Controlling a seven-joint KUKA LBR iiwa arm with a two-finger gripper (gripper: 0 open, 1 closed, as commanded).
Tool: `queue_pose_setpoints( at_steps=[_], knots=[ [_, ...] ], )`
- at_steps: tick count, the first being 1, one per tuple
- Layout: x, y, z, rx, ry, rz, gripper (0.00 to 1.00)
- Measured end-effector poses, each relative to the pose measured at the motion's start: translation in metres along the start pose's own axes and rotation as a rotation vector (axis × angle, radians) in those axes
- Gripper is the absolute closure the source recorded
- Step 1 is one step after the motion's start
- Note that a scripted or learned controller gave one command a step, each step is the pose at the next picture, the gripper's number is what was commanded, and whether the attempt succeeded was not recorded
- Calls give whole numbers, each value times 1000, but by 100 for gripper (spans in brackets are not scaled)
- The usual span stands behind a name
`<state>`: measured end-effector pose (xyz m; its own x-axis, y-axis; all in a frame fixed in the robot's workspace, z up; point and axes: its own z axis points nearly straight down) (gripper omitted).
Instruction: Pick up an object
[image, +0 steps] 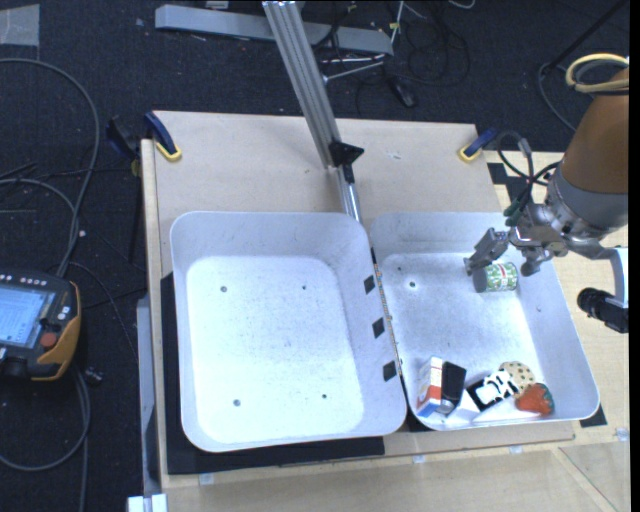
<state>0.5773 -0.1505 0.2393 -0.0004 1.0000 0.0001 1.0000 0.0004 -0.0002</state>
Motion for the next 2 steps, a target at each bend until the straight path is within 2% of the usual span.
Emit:
queue_pose_setpoints(
  at_steps=[1, 2],
  knots=[
    [12, -32, 92, 7, 1, 0, 0],
    [70, -46, 50, -3, 1, -4, 0]
  ],
)
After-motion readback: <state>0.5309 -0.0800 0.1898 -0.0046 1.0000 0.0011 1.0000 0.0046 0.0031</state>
